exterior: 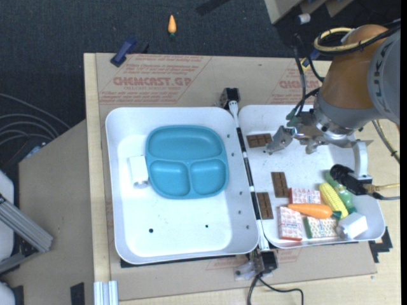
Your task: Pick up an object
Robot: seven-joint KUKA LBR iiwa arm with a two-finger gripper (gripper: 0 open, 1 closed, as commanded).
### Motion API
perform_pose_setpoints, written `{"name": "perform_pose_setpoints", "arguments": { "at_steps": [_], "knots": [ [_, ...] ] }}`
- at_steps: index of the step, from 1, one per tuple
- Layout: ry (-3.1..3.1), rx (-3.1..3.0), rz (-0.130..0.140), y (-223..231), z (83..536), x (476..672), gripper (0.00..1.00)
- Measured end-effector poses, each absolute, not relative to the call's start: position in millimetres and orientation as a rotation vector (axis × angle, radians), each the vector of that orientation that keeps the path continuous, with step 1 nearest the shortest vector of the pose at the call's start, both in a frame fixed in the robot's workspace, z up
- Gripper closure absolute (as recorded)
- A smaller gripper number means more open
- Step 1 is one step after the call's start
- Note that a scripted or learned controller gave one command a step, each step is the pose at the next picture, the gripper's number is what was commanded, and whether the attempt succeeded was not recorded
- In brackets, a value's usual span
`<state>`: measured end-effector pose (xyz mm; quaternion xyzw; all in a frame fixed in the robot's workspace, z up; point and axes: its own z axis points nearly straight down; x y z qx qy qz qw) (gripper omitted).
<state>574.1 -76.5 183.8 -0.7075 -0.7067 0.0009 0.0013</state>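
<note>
While your arm [356,81] reaches in from the right, its claw [294,138] hangs over the upper part of the right bin [273,114], fingers spread apart with nothing between them. You have a brown block [259,140] just left of the claw on the bin floor. Nearer you, a carrot [310,211], corn cob [332,199] and checkered packets [291,223] crowd the bin's lower corner. A blue divided tray [186,160] sits in the left bin [127,221].

A small orange carrot-shaped toy [172,24] is lying on the dark carpet beyond the bench. A blue clip-like piece [123,52] is sitting at the bench's far left corner, and grey cables [25,132] are trailing on the floor to the left.
</note>
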Motion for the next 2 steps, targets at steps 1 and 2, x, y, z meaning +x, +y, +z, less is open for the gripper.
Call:
{"name": "perform_pose_setpoints", "arguments": {
  "at_steps": [1, 2],
  "knots": [
    [-2.219, -2.221, 0.002, -99, 84, 586.0, 0.00],
    [-2.220, -2.222, -0.001, -99, 95, 586.8, 1.00]
  ]
}}
